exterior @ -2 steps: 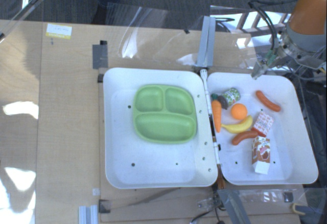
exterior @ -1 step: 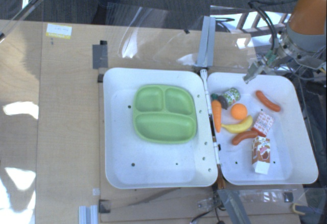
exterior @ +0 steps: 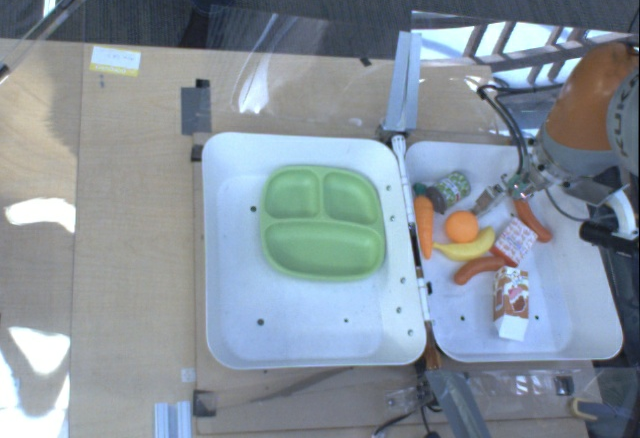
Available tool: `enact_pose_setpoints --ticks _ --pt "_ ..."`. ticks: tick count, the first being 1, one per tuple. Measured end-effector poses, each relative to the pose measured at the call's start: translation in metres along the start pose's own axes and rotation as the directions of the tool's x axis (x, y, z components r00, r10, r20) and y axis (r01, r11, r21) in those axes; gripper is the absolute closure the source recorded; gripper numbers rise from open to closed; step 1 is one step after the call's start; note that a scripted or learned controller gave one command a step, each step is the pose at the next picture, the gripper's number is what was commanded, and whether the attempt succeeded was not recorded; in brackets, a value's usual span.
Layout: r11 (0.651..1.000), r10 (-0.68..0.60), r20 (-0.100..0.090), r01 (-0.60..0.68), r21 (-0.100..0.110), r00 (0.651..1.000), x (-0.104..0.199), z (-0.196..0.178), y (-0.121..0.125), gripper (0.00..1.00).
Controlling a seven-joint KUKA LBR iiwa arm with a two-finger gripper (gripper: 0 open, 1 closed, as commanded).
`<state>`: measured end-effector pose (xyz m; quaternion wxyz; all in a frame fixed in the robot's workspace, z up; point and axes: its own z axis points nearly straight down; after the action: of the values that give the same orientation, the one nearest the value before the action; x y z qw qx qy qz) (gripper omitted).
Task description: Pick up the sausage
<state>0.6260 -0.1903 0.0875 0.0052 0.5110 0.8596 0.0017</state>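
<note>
Two sausage-like pieces lie in the right bin (exterior: 590, 326). One reddish-brown sausage (exterior: 477, 270) rests near the bin's middle, just below a yellow banana (exterior: 468, 247). A second red sausage (exterior: 534, 222) lies further right, against a red and white packet (exterior: 515, 241). My gripper (exterior: 503, 193) hangs low over the upper part of this bin, just left of the second sausage and up and to the right of an orange ball (exterior: 461, 226). Nothing is visibly held in it.
An orange carrot (exterior: 425, 226) lies along the right bin's left wall, with a small can (exterior: 452, 188) above it. A red and white carton (exterior: 511, 303) sits toward the front. The left bin (exterior: 230, 326) holds a green divided plate (exterior: 323, 223).
</note>
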Motion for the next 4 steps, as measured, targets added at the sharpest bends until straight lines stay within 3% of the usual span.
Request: enact_pose_setpoints --ticks 1,2,3,4 --pt "1.0 -0.002 0.006 0.002 -0.008 1.0 -0.001 -0.013 0.004 1.0" --pt "0.999 -0.042 0.001 0.042 0.0 0.999 -0.015 -0.017 -0.004 1.0" --pt "0.997 -0.079 0.001 0.079 -0.002 0.997 0.024 -0.12 -0.003 1.0" --pt "0.992 -0.129 0.008 0.129 -0.006 0.992 0.035 -0.019 -0.067 1.0"
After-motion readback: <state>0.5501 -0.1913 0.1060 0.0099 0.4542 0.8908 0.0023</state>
